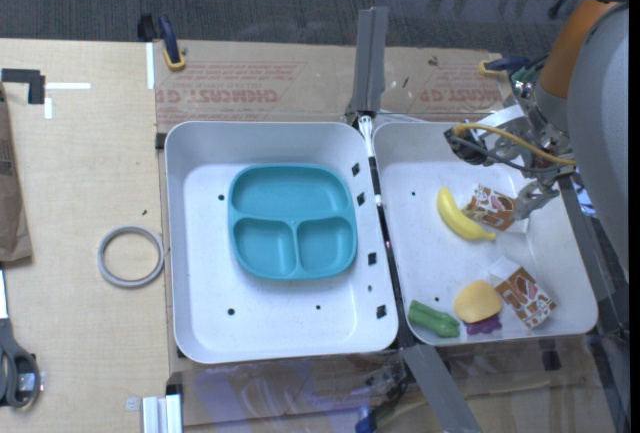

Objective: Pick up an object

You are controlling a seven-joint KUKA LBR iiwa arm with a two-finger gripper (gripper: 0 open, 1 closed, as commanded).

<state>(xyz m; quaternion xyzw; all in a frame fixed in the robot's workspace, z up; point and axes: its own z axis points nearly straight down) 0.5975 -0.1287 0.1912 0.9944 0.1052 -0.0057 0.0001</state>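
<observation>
Banana (464,217) lies in the right bin (560,316), touching a small snack packet (491,207), end effector (532,193) poised just right of the packet, grip state impossible to tell, teal divided plate (294,221) sitting in the left bin (195,321).

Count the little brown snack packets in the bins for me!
2, both in the right bin: one packet beside the banana, another near the front right corner.

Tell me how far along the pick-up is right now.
Nothing looks lifted: the banana, green piece and snack packets lie in the right bin. The pincer hangs low beside one packet. Grasping and lifting remain.
</observation>
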